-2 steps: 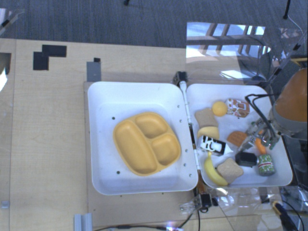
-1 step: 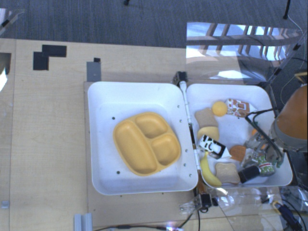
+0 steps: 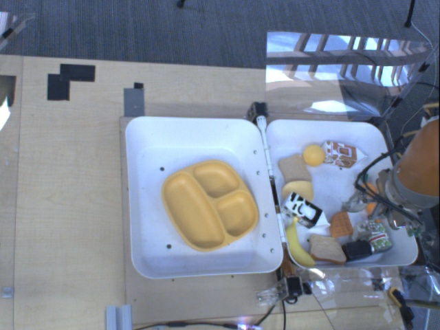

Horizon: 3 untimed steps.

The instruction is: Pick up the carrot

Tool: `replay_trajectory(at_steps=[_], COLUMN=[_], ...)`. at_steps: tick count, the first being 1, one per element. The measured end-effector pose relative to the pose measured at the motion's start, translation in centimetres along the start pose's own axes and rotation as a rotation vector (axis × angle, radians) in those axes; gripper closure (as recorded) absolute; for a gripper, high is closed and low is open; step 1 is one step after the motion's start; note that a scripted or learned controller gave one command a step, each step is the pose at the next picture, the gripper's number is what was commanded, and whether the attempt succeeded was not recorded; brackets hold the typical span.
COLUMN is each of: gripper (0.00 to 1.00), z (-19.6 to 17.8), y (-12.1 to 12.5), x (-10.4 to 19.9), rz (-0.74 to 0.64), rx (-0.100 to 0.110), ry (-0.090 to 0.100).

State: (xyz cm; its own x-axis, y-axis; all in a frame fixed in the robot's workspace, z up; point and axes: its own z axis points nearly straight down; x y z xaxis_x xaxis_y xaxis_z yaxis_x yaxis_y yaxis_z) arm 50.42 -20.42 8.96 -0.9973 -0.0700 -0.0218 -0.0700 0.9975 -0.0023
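Observation:
In the right bin (image 3: 392, 139), an orange tapered piece that looks like the carrot (image 3: 340, 224) lies near the front, between a banana and the gripper. My gripper (image 3: 372, 210) hangs low over the bin's right side, just right of that orange piece, under the grey wrist and orange band (image 3: 421, 170). A small orange patch shows right at the gripper's tip. I cannot make out whether it is part of the carrot or something else.
The right bin also holds a yellow ball (image 3: 313, 155), a printed packet (image 3: 341, 153), bread slices (image 3: 327, 250), a banana (image 3: 297, 243), a black-and-white object (image 3: 303, 209), a black block (image 3: 357, 249) and a green-red packet (image 3: 379, 240). The left bin (image 3: 148, 150) holds a yellow divided plate (image 3: 209, 203).

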Motion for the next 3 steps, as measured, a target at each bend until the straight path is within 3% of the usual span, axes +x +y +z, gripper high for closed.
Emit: replay_trajectory(at_steps=[1, 2, 3], gripper=[1.00, 1.00, 1.00], z=[0.2, -2.4, 0.2], y=[-0.4, 9.2, 2.5], x=[-2.5, -7.6, -5.9], rz=[0.455, 0.661, 0.412], rx=[0.004, 0.000, 0.003], ry=[0.013, 0.011, 0.012])
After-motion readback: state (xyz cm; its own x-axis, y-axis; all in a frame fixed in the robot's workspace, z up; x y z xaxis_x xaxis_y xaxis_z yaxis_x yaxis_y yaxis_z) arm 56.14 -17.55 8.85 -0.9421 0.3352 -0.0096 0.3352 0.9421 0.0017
